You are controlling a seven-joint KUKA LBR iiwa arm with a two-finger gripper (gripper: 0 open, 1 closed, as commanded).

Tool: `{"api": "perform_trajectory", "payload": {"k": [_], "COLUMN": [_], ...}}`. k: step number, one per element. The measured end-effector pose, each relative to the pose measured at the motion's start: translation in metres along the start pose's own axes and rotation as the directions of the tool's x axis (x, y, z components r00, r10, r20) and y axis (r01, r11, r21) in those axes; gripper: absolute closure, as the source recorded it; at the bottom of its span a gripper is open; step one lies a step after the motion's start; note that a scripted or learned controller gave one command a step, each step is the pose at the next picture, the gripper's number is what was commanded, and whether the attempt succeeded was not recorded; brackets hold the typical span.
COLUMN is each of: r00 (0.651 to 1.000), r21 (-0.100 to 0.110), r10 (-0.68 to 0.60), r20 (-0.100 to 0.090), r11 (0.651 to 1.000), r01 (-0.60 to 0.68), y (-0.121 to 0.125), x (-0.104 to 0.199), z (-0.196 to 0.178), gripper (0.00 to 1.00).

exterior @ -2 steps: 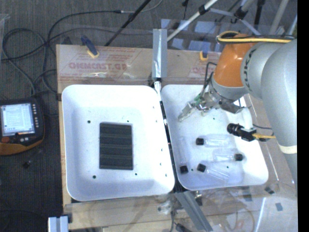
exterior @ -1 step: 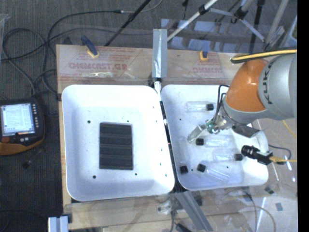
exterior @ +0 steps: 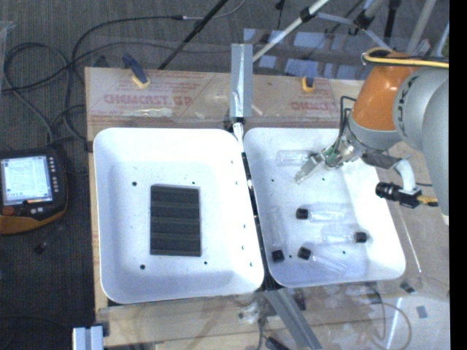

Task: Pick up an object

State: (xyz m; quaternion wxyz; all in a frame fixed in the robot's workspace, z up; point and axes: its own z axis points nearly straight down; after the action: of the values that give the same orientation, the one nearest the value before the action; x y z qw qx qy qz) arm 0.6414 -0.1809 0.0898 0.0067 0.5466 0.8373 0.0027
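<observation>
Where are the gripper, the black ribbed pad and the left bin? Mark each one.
gripper [exterior: 303, 173]: camera view, between its fingertips, over the right bin.
black ribbed pad [exterior: 175, 220]: camera view, centre of its top face.
left bin [exterior: 117, 195]: camera view, bare white floor beside the pad.
</observation>
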Motion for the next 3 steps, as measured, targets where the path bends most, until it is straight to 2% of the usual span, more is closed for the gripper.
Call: {"api": "perform_trajectory", "payload": {"k": [1, 2, 3], "r00": [1.000, 0.998, 0.998], "r21": [0.008, 0.011, 0.018], "r10": [-0.007, -0.059, -0.062], "r20": [-0.001, 0.003, 0.001], "r11": [1.000, 0.998, 0.998], "r01": [0.007, 0.059, 0.062], "y": [0.030, 0.046, 0.044], "x": [0.009, 0.047, 0.047], "z": [0.001, 0.000, -0.008], "gripper": [0.00, 0.00, 1.00]}}
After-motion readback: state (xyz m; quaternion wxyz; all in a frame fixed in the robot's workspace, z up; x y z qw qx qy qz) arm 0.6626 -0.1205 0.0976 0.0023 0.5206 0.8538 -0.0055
